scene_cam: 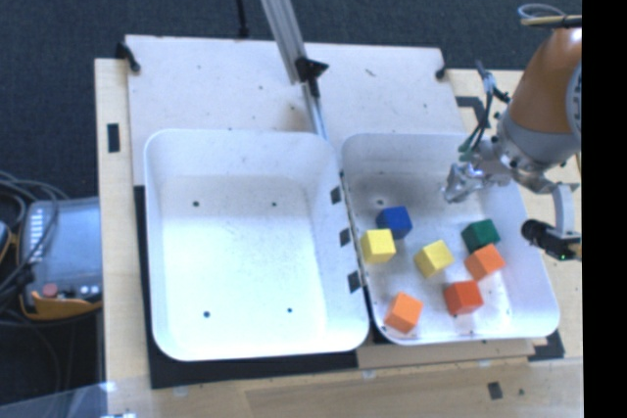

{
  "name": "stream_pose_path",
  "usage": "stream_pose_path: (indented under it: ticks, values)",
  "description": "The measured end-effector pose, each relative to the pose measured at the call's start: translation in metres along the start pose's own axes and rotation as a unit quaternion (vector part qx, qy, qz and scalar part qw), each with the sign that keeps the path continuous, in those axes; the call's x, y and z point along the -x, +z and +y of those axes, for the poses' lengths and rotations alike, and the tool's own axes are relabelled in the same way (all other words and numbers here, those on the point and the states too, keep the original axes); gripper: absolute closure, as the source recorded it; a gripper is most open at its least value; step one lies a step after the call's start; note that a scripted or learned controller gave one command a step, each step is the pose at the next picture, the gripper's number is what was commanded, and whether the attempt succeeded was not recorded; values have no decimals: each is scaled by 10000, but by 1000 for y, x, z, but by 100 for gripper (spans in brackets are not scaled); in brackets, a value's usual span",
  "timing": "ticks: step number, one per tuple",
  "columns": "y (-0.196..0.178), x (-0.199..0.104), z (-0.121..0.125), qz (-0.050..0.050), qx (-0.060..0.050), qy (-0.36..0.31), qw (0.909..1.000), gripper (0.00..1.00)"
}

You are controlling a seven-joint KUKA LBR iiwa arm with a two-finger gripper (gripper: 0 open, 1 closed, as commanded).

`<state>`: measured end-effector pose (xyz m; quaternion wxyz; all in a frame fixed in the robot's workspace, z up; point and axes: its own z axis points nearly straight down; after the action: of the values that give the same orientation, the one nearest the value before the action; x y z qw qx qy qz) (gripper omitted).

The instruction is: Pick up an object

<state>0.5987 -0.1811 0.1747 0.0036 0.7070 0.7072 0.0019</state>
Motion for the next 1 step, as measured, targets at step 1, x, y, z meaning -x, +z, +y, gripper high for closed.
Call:
stream_pose_path:
  ticks: [1]
  values:
    - [-60,8,9,-4,2,-11,10000,100]
